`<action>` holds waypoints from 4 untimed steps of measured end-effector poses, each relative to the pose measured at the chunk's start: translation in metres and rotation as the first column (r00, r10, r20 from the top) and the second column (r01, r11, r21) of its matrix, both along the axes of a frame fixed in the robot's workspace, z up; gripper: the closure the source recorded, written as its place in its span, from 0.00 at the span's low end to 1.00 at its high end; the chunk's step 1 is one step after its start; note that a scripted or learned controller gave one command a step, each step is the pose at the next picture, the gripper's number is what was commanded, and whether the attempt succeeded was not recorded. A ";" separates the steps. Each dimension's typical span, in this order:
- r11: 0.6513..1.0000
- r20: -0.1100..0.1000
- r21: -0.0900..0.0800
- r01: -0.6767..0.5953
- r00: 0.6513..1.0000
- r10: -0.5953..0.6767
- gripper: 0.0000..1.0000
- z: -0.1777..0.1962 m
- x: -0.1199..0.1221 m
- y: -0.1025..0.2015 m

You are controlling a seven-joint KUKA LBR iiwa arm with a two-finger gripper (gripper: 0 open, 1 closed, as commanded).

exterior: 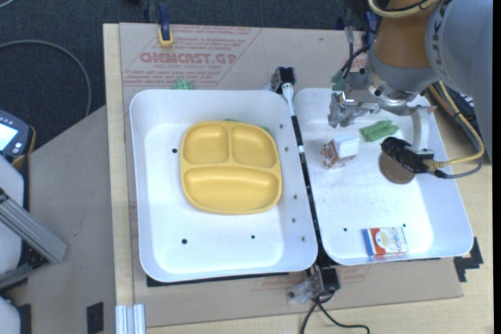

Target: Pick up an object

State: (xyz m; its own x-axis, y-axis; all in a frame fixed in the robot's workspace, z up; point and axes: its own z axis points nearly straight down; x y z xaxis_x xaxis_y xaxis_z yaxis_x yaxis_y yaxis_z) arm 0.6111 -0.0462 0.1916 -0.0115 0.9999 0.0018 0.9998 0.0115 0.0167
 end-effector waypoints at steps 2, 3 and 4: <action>1.000 0.003 0.002 0.006 1.000 -0.006 1.00 0.199 -0.083 0.071; 1.000 -0.025 0.000 0.004 1.000 -0.004 1.00 0.146 -0.135 0.130; 1.000 -0.003 0.002 0.006 1.000 -0.006 1.00 0.260 -0.131 0.157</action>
